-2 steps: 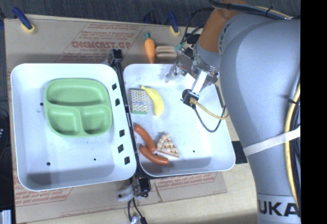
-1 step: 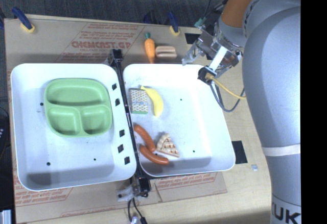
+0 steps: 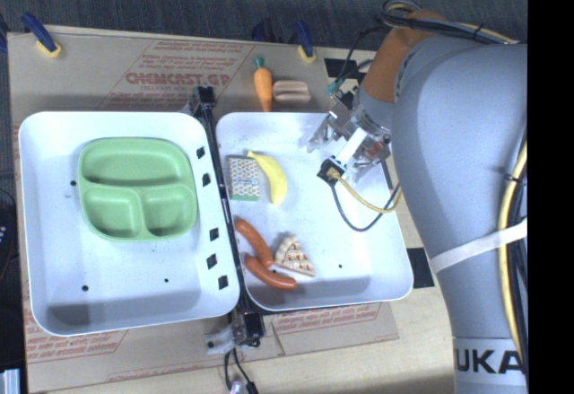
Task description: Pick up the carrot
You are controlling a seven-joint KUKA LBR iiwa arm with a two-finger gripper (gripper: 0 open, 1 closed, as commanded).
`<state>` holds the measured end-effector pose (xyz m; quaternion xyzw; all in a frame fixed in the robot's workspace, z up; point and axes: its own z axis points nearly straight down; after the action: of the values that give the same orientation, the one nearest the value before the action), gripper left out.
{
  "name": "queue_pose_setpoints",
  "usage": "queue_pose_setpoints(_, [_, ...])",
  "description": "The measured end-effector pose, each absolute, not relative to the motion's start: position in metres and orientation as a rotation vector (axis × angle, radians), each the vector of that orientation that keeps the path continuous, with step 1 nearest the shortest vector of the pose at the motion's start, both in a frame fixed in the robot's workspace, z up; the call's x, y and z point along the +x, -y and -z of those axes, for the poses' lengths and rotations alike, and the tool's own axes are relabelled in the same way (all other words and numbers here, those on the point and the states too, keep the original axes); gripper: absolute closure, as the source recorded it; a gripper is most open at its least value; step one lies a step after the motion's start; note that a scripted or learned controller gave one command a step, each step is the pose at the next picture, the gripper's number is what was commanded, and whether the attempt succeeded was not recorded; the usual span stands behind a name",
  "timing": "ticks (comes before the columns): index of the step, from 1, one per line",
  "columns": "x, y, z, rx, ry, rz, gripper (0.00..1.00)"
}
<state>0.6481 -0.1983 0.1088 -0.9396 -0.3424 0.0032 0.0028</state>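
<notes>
The carrot [image 3: 262, 85], orange with a green top, lies on the cardboard just behind the right bin's [image 3: 386, 244] back rim, outside both bins. My gripper [image 3: 323, 154] hovers over the back right part of the right bin, to the right of and nearer than the carrot. Its fingers stand open with nothing between them. The grey arm reaches in from the right.
A tan bun-like piece [image 3: 291, 92] lies right beside the carrot. The right bin holds a banana [image 3: 272, 177], a checked block [image 3: 243, 178], two sausages [image 3: 256, 240] and a waffle slice [image 3: 294, 256]. A green divided plate [image 3: 137, 187] sits in the left bin. A cable loop [image 3: 359, 208] hangs below the gripper.
</notes>
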Motion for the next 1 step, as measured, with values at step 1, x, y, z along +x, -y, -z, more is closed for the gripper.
queue_pose_setpoints(1, [0.6470,0.1950,-0.1762,-2.802,1.418,-0.002,0.00])
